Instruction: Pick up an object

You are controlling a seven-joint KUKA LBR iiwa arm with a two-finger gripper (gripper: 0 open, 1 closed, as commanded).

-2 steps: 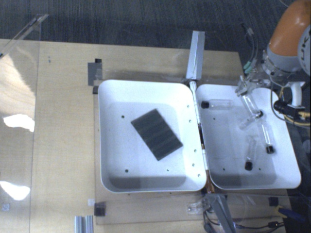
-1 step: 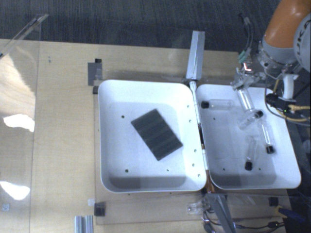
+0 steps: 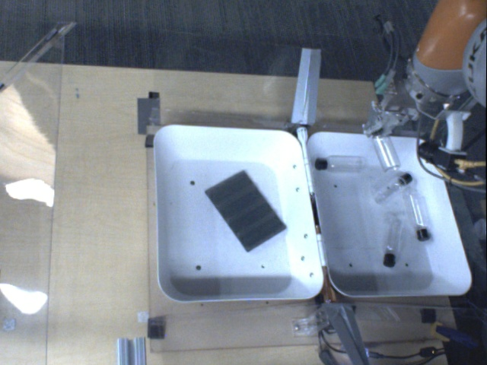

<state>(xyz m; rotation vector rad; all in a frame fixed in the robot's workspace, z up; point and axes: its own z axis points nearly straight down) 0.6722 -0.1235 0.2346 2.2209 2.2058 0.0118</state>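
Lying loose in the right bin (image 3: 456, 280) are several clear tubes with dark caps (image 3: 418, 217), none lifted, so the pick looks barely begun. A dark ridged slab (image 3: 245, 210) rests flat, alone, in the left bin (image 3: 171, 280). Above the right bin's far edge, the gripper (image 3: 383, 125) hovers with something clear and tube-like just below it (image 3: 386, 152); whether it grips that, I cannot tell.

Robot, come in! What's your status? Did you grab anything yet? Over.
Gripper at the right bin's far edge, nothing seen held. Clear tubes loose in that bin. Dark flat pad in the left bin. Nothing blocking the tubes.
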